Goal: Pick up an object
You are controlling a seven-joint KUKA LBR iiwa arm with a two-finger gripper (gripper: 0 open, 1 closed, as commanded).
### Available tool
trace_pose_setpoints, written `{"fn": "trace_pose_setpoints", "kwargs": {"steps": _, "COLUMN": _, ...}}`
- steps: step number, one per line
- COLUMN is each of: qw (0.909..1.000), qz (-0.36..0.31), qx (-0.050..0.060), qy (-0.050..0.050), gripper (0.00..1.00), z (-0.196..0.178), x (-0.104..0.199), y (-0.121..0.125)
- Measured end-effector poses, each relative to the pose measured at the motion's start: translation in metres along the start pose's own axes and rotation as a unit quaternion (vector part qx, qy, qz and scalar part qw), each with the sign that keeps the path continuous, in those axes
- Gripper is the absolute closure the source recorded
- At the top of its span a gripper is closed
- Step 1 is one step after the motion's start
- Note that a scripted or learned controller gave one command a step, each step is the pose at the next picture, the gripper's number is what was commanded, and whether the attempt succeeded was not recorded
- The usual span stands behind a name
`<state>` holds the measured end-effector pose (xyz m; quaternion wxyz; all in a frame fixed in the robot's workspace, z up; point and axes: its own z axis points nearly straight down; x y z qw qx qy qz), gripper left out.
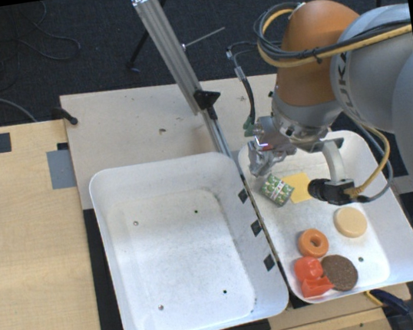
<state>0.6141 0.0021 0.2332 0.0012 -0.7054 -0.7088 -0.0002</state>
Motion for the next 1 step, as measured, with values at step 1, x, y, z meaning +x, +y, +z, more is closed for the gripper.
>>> {"fn": "trace_pose_setpoints", "kwargs": {"steps": 1, "qw": 1.0, "qz": 0.0, "qx": 0.001, "qy": 0.0, "gripper": 1.0, "z": 0.011, "x": 0.0472, "y": 0.007}}
